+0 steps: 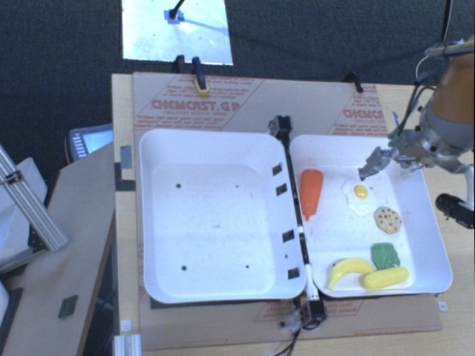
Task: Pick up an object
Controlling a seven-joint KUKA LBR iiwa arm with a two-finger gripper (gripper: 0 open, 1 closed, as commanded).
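The right bin (335, 149) holds several toy foods. An orange carrot (310, 191) lies along its left wall. A fried egg (361, 196) is in the middle, with a round cookie (387, 219) just to its lower right. Near the front wall sit a green piece (384, 254), a yellow banana (347, 270) and a yellow oblong piece (386, 277). My gripper (369, 170) hangs over the bin's back right part, just above and behind the egg, tilted toward the left. Nothing shows in its grasp.
The left bin (215, 221) lies beside the right one, with a black clip strip (286, 191) between them. The arm's wrist (445, 136) and cables stand over the right bin's far right corner. A board (245, 99) lies under both bins.
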